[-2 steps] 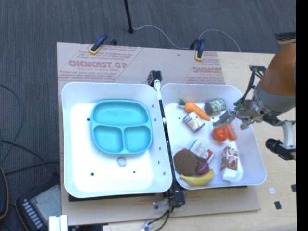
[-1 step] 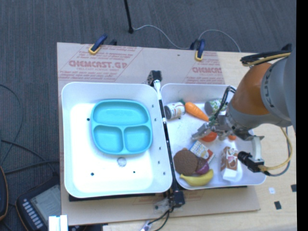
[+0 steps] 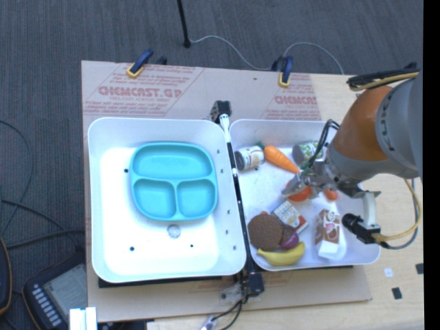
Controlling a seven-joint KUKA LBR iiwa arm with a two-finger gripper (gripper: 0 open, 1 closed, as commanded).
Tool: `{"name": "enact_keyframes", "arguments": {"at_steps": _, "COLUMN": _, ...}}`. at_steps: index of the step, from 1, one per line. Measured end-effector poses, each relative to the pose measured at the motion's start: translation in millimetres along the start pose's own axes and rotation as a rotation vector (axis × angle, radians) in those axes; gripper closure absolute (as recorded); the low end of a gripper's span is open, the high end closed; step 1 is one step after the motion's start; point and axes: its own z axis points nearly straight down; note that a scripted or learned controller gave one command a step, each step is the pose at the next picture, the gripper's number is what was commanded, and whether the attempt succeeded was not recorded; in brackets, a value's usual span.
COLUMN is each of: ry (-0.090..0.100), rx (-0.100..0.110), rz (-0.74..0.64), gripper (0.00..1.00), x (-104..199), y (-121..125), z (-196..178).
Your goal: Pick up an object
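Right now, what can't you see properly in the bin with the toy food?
- Gripper: the arm covers it from above, so its fingers stay hidden.
- Red-orange thing beneath the gripper: mostly covered, can't name it.
- Purple item: tucked between the brown disc and banana.

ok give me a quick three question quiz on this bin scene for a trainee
1. True or false: the blue divided plate lies in the left bin.
2. Which lies nearest the right bin's front edge? A carrot B banana C small jar
3. Fill in: the gripper hovers over the ___ bin.

Key: 1 true; 2 B; 3 right.
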Motion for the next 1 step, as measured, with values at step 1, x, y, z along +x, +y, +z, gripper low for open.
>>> {"name": "enact_keyframes", "arguments": {"at_steps": 1, "ry": 0.004, "rx": 0.010, "rz": -0.001, "gripper": 1.00, "x": 21.5, "y": -57.5, "z": -86.0}}
